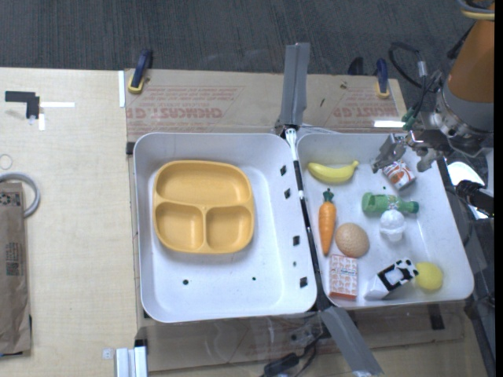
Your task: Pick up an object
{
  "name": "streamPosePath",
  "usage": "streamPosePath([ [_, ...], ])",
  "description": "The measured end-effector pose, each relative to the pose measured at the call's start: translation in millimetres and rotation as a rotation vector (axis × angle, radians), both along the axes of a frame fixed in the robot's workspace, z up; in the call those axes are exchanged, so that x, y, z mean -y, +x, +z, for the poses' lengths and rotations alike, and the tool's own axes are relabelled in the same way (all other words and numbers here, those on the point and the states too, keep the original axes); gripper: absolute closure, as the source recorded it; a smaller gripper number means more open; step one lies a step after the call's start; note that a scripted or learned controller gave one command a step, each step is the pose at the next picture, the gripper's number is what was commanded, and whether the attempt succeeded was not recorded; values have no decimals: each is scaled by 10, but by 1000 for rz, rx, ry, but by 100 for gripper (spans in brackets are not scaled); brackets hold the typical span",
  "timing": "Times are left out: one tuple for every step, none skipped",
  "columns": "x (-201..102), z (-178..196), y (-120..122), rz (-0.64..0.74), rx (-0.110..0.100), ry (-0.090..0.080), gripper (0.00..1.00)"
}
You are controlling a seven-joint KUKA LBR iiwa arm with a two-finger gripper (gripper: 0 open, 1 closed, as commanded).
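Observation:
My gripper (405, 159) hangs over the far right part of the right bin (456, 234), its grey fingers (384, 160) spread open. A small red and white can (400, 177) lies tilted just below and between the fingertips; nothing is clamped. Further objects lie in this bin: a banana (332, 171), a carrot (326, 220), a brown egg-shaped thing (352, 240), a green bottle (387, 204) with a white lump (391, 223) beside it, a red and white carton (343, 277), a black and white toy (397, 276) and a lemon (430, 276).
The left bin (149, 273) holds a yellow divided plate (204, 206). A grey divider bar (296, 93) runs between the bins. Blue clamps (141, 70) pin the cardboard at the back. A brown bag (13, 265) lies at far left on the bench.

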State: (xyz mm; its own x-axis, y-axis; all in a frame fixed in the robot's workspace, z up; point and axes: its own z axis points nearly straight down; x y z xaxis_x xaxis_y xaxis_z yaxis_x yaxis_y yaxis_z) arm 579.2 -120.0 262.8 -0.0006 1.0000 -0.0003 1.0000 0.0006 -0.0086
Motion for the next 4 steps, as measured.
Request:
streamPosePath([
  [-220, -923, 417, 63, 0, 0, 0],
  [-124, -1736, 796, 166, 6, 1, 0],
  [-111, -1683, 790, 164, 2, 1, 100],
  [68, -298, 804, 363, 5, 1, 100],
])
